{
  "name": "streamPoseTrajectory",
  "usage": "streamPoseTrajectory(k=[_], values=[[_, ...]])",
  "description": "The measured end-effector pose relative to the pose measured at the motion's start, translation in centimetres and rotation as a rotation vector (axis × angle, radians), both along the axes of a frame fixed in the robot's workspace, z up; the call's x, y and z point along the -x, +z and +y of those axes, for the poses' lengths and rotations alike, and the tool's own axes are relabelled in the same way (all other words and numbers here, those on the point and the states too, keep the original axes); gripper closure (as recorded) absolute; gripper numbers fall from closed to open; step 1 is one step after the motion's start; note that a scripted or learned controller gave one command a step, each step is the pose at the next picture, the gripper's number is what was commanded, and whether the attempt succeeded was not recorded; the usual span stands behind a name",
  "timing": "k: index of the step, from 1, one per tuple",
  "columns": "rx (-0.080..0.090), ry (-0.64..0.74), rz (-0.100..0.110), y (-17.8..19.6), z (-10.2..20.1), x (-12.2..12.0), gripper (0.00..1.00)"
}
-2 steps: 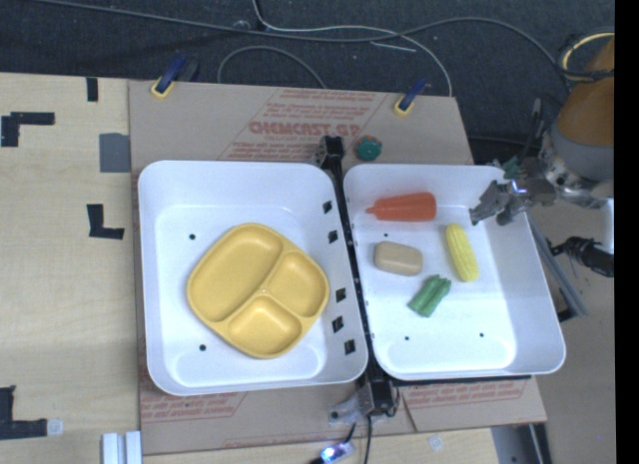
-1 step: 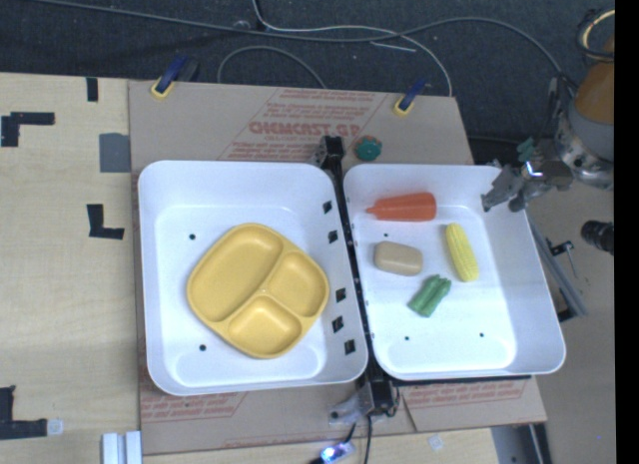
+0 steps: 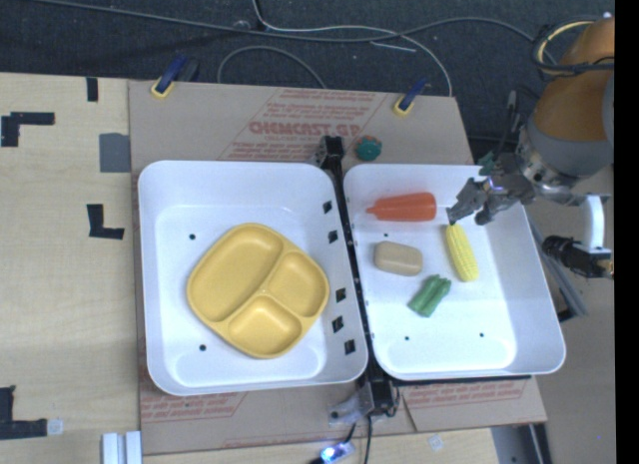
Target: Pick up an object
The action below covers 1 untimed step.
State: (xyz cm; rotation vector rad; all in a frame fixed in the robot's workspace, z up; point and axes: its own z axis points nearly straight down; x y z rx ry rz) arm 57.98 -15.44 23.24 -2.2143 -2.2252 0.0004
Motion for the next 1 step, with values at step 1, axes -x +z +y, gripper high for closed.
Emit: streamPoseTrajectory(k=[1], values=[[0.000,0.001,0.001,-1.21,5.65,0.72,1.00]])
